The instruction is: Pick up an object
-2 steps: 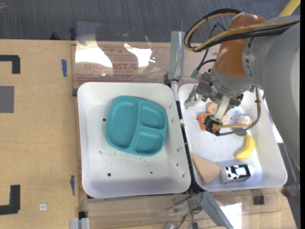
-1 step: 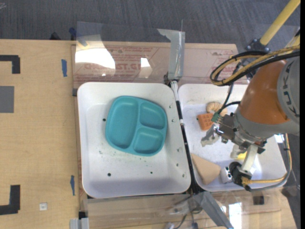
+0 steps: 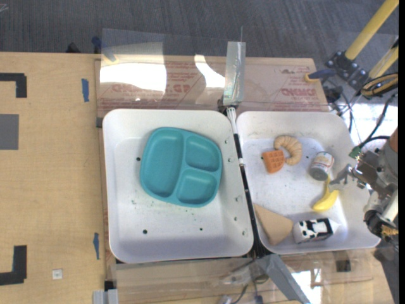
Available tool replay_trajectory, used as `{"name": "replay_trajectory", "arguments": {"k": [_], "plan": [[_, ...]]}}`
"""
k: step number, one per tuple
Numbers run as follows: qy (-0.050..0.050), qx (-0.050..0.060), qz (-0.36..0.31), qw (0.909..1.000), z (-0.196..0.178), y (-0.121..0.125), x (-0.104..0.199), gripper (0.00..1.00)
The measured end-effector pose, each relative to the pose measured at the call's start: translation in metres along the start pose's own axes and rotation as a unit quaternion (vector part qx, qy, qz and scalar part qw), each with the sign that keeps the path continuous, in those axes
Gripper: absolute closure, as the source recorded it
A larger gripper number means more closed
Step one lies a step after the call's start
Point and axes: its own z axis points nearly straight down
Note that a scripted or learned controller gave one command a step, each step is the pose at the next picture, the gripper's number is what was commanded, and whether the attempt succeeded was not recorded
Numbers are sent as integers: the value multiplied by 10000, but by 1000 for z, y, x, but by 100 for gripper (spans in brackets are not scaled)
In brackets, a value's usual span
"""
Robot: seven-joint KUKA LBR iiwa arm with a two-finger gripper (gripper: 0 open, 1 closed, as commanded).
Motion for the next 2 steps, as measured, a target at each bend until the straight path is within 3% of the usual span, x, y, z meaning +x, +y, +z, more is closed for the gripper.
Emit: {"name": "replay_trajectory", "arguments": {"k": [1,2], "plan": [[33,-16,1031,9947,85,-22,55,0],[31,-38,2338,9723,85,-27,82,0]]}}
